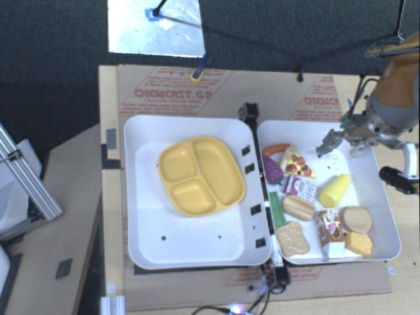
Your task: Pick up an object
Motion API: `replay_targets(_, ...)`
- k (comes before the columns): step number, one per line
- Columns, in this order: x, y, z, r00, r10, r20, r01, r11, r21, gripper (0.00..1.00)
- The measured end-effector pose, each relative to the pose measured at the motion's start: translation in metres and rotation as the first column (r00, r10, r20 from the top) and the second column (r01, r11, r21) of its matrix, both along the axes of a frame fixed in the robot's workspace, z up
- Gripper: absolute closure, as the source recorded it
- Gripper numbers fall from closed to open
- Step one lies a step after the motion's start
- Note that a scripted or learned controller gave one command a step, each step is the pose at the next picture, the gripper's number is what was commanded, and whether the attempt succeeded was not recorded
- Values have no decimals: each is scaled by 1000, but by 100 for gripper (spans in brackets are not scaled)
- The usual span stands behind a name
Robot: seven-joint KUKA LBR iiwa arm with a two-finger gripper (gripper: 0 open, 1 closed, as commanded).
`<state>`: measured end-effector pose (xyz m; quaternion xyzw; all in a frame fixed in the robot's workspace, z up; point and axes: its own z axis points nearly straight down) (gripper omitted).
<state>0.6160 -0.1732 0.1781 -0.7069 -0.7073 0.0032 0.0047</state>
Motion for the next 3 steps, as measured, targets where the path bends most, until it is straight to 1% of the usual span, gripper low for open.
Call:
replay_targets(1,3,0,8,1000,3,13,-3,1000,-3,0)
replay_targets(2,5,5,-54,1000,5,8,-5,1000,-1,0)
replay_targets(3,8,6,-90,1000,4,15,-4,1000,1,0)
